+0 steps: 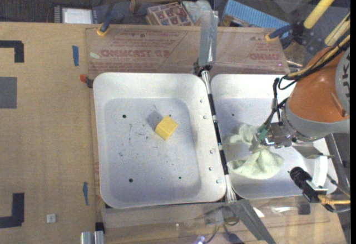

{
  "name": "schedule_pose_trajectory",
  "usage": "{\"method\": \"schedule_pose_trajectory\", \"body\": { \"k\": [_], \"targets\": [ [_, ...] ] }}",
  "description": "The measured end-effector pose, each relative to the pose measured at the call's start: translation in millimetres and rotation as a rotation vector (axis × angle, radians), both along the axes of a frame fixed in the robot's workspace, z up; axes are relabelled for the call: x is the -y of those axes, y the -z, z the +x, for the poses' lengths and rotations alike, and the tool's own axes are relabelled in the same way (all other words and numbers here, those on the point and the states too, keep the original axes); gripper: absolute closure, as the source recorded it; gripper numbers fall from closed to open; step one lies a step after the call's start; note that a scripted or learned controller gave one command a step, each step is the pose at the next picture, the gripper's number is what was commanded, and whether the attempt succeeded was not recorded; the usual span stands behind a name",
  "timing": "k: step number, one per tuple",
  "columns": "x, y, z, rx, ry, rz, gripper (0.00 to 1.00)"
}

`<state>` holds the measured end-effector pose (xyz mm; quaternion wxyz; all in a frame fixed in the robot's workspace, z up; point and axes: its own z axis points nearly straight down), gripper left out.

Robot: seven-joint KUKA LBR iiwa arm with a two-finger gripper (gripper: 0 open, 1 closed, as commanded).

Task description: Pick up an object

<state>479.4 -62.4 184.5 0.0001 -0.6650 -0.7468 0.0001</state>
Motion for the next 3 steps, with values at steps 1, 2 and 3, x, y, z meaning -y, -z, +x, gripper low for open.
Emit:
{"method": "schedule_pose_trajectory", "body": {
  "k": [1,2,3],
  "targets": [
    [47,0,0,0.002,-0.033,-0.002,1.00],
    [-11,0,0,-0.001,0.143,0.000,1.00],
    [-59,0,70,0.000,0.101,-0.001,1.00]
  ]
}}
